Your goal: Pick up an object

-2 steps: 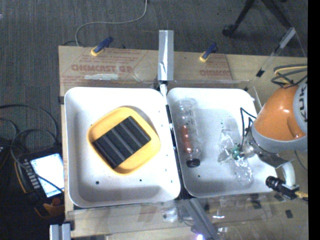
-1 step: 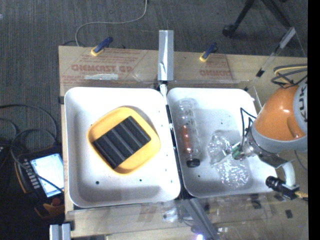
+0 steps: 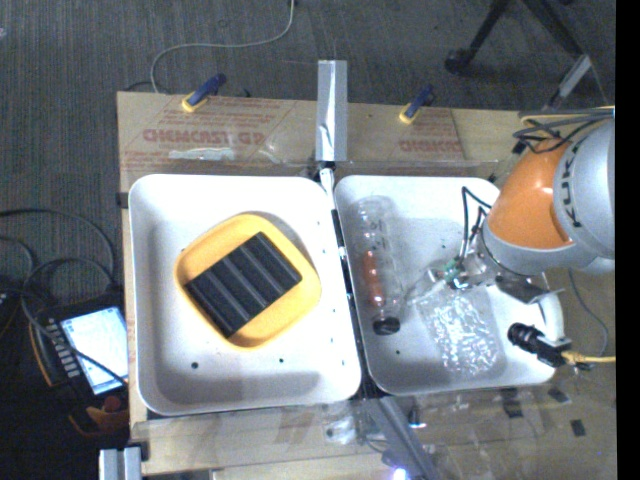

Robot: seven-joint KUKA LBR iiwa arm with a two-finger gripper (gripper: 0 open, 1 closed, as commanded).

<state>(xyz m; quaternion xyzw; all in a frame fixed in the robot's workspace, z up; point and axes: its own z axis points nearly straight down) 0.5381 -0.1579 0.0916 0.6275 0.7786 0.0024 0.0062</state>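
Clear plastic bag (image 3: 458,330) just below gripper (image 3: 462,273) (fingers hidden), apart

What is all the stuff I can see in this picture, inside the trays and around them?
left bin: one, white, left half of bench
right bin: one, white, right half of bench
tray-like object: one, yellow with black ribbed centre, in left bin
plastic bottle: one, clear with dark cap, lying along right bin's left side
crinkled bag: one, clear, in right bin's lower right
clamps: two, blue and yellow, bench's far edge
tablet: one, lit screen, floor at left
arm: one, grey and orange, over right bin's right edge
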